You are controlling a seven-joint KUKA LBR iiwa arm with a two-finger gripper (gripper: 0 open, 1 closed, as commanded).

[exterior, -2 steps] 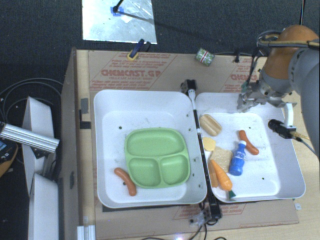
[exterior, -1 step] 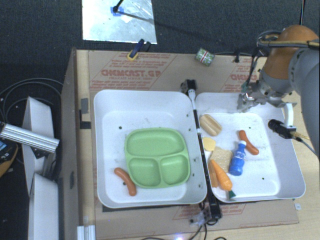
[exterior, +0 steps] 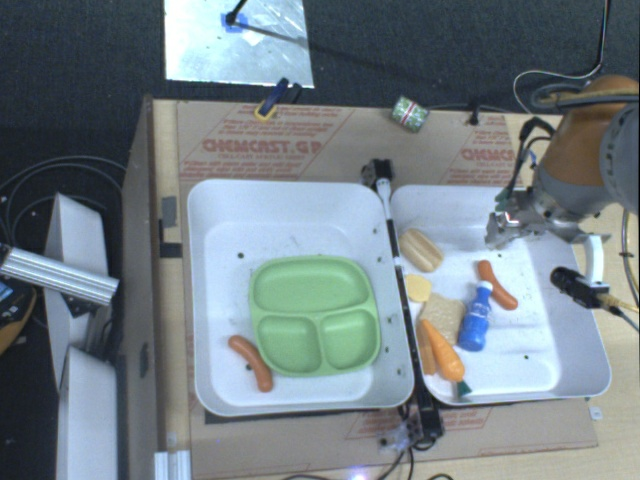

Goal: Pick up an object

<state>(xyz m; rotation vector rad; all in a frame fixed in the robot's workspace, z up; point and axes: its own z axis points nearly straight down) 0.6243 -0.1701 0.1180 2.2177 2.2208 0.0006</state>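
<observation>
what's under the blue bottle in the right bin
The blue bottle lies partly on a tan bread slice, its lower end on the white bin floor. Whatever is directly beneath it is covered.

Only readable print: "CHEMCAST GP" in red on the brown protective sheet [exterior: 300,138] covering the desk, just behind the left bin [exterior: 215,208]. Same red logo repeated at the right behind the right bin [exterior: 590,368], partly cut off by the arm, plus more red fragments along the front edge, too small to make out. Nothing legible on the blue bottle [exterior: 475,318] or anything else in the bins.
</observation>
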